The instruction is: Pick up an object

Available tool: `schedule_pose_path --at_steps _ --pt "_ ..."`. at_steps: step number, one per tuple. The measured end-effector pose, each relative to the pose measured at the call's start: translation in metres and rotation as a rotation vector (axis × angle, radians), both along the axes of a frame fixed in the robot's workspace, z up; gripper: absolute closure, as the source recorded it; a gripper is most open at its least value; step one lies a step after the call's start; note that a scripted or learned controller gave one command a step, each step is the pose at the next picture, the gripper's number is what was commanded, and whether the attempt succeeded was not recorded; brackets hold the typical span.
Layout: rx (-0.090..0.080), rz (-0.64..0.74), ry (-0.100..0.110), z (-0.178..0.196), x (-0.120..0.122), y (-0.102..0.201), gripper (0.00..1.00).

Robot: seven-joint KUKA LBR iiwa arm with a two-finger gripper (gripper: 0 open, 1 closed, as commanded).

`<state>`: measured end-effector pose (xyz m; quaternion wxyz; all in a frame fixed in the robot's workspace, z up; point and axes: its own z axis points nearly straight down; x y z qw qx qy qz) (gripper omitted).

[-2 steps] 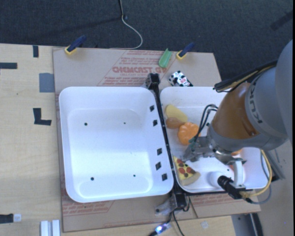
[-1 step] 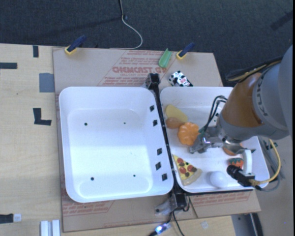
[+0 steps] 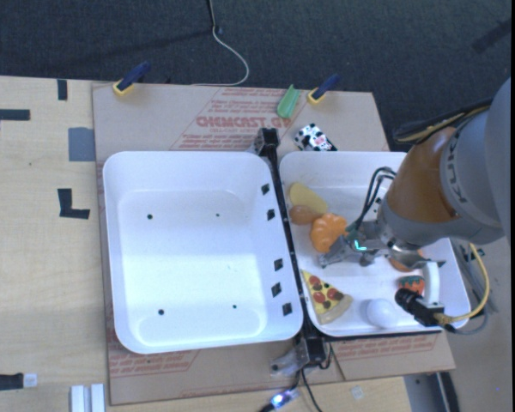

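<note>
We're looking down on the bench, and the arm comes in from the right, grey with its orange band, bent low over the right bin. The gripper sits down inside that bin, right at an orange toy, with a small green light glowing on its body. From this slant we can't tell how the gripper stands or whether anything is pinched in it; it looks to be touching the orange toy's near side, no more than that.

We see the objects crowded along the left part of the right bin. A pale yellow piece lies farthest from us, with a small orange-brown piece just beside it, and the orange toy is next to those. Nearer to us we have a toy pizza slice, and a white ball to its right at the near rim. Part of an orange and white item peeks out under the wrist on the right.

The left bin lies beside it, touching along the middle divider. Beyond the bins, on the cardboard, rests a black-and-white toy, and a green clip with it.
</note>
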<state>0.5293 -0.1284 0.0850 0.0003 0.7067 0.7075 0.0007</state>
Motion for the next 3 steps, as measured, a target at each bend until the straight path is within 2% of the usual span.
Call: schedule_pose_path --at_steps 1,2,3 --pt "-0.001 0.002 0.001 -0.001 0.041 0.01 0.0" --pt "0.0 0.001 0.002 0.01 0.04 0.01 1.0" --pt "0.001 0.008 -0.002 0.104 0.028 0.094 1.0"
